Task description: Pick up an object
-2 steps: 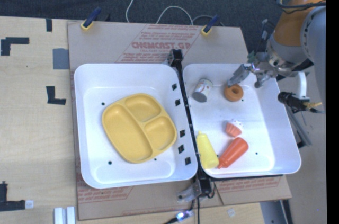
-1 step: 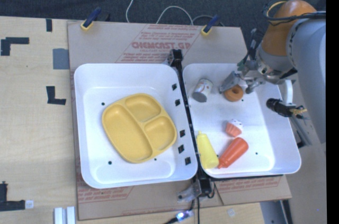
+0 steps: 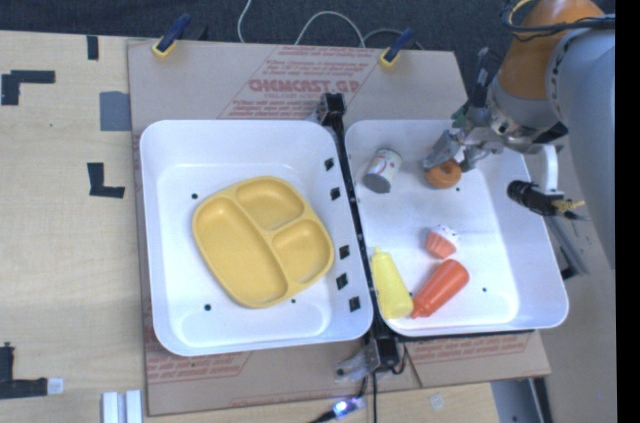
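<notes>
- Camera view: the gripper (image 3: 447,154) is low over the right bin (image 3: 505,311), near that bin's twelve o'clock edge, on the grey arm (image 3: 590,101) that comes in from three o'clock.
- A small orange round object (image 3: 443,175) lies on the bin floor right at the fingertips, on their six o'clock side; it looks to be touching them, but whether it sits between them cannot be told.
- Whether the jaws stand apart or together cannot be told from here; the fingers show only as a dark grey cluster.
- At nine o'clock from the orange round object, near it, a small grey cup (image 3: 380,170) lies on its side, close to the divider between the bins.
- Toward six o'clock of the right bin lie a small pink-and-white piece (image 3: 441,242), an orange carrot-shaped toy (image 3: 440,288) just beyond it, and a yellow bottle-shaped toy (image 3: 391,284) touching the carrot's narrow end, at its nine o'clock.
- The left bin (image 3: 165,151) holds a yellow divided plate (image 3: 262,240) with three compartments, lying flat near the bin's middle.
- Both bins rest on a cardboard sheet (image 3: 290,81) with two yellow-and-blue clamps (image 3: 172,35) at its twelve o'clock edge.
</notes>
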Available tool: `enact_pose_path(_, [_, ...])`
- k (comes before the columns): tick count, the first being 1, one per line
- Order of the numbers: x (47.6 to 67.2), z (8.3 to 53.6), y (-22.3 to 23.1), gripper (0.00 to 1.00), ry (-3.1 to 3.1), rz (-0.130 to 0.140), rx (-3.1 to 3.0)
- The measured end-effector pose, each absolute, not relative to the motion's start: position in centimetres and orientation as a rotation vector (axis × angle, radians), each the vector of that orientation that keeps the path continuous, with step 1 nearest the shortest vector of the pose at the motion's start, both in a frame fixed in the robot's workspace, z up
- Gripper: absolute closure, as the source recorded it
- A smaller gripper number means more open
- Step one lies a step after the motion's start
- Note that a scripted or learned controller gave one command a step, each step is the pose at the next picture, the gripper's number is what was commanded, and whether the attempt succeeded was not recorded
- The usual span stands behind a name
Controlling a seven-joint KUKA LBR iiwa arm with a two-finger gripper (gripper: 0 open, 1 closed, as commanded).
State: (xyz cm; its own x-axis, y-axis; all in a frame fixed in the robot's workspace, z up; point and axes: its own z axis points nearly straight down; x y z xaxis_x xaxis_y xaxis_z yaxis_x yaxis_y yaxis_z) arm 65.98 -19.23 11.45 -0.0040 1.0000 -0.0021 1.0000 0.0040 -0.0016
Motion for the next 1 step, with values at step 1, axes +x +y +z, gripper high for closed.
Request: enact_pose_path(1, [66.40,16.33,-20.03,1.00,2.221,0.003,2.217])
